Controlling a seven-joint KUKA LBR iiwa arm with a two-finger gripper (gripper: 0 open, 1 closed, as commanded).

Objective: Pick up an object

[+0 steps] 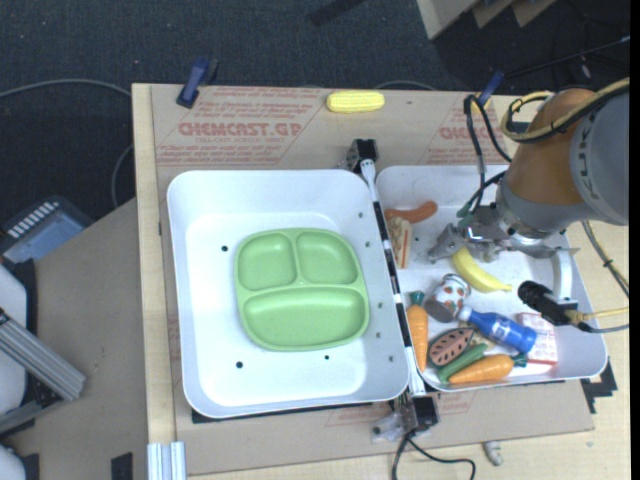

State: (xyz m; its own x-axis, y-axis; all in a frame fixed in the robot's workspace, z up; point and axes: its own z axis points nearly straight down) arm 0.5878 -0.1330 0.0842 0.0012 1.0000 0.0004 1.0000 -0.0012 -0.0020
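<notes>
My gripper (457,240) hangs low over the back half of the right bin (590,353), with the grey arm and its orange band behind it to the right. Just below it lies a yellow banana (478,271). To its left are a reddish sausage (412,211) and a slice of bread (402,240) against the bin's left wall. Nothing shows as held.
Nearer the front of the right bin are a small white ball-like toy (450,293), a carrot (417,333), a blue bottle (505,330), a brown speckled item (450,345) and another carrot (483,369). The left bin (200,268) holds a green divided plate (300,288). A yellow corn cob (355,101) lies on the bench behind.
</notes>
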